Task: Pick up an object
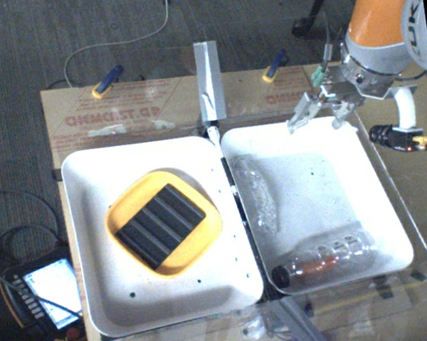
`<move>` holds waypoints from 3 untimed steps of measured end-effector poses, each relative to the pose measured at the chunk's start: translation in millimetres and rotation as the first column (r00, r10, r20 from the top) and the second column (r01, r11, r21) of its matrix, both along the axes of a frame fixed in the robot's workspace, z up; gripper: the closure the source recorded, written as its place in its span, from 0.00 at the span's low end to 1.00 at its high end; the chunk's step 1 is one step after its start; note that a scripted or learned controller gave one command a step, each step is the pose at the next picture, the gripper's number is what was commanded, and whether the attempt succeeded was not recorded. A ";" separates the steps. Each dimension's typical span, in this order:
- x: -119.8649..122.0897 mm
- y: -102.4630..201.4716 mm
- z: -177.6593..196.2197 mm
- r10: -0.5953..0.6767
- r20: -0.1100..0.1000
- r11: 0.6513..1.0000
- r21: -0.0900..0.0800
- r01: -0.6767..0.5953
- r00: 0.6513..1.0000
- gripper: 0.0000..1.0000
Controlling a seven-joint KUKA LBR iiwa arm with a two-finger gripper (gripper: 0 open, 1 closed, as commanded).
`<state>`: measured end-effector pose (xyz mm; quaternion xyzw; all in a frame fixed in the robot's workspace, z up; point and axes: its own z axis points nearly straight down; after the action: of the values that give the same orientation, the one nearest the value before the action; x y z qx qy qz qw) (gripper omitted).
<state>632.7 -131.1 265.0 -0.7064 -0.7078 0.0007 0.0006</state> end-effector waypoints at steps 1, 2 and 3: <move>-56.9 50.9 -75.1 -0.075 -0.002 0.997 0.001 0.075 0.997 0.00; -78.8 -8.4 -56.6 0.198 0.002 0.980 -0.001 -0.198 0.980 0.00; -149.6 56.4 -82.3 0.102 -0.002 0.995 0.002 -0.102 0.995 0.00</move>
<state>483.1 -74.7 182.7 -0.6694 -0.7429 0.0007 0.0020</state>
